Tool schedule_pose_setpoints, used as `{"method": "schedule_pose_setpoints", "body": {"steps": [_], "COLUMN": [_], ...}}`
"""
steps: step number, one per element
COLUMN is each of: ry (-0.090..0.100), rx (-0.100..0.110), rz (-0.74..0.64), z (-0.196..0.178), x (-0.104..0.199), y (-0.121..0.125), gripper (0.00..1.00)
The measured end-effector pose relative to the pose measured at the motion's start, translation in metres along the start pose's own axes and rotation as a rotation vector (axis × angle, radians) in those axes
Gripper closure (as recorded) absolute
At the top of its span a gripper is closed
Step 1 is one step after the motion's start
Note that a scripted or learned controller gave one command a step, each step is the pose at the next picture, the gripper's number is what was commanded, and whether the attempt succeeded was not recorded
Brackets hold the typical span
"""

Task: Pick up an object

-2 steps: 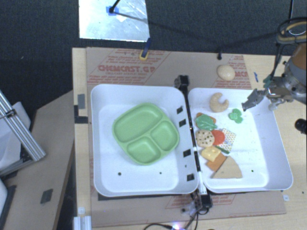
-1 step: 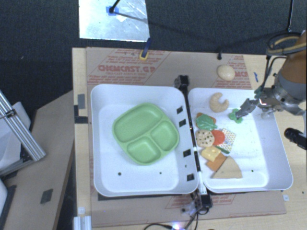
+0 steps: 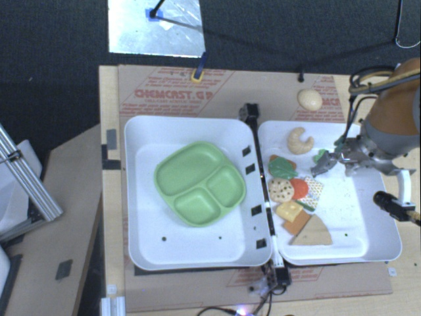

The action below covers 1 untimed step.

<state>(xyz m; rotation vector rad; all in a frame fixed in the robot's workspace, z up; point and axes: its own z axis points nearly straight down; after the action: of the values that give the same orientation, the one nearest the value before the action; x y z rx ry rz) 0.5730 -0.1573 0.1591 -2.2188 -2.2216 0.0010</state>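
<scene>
Nothing is lifted yet: the end effector point(image 3: 327, 161) hovers over the right bin point(image 3: 375, 242) (finger state I cannot tell), food toys point(image 3: 289, 189) waiting.

A pale croissant point(image 3: 300, 141) lay near the far side of the right bin point(image 3: 375, 242); below it sat a green pepper point(image 3: 282, 167), a speckled cookie point(image 3: 281, 190), a red tomato point(image 3: 300, 188), a yellow cheese cube point(image 3: 289, 210) and a tan wedge point(image 3: 314, 232), clustered along the bin's left side.

Two white bins point(image 3: 141, 242) sit side by side, one green divided plate point(image 3: 199, 183), about eight toy foods point(image 3: 294, 193).
</scene>
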Motion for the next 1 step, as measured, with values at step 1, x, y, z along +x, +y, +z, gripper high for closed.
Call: {"method": "schedule_pose_setpoints", "body": {"steps": [1], "ry": [0.000], "rx": [0.000], "rz": [0.000], "z": [0.0561], "x": [-0.0014], "y": [0.0094], "gripper": [0.00]}}
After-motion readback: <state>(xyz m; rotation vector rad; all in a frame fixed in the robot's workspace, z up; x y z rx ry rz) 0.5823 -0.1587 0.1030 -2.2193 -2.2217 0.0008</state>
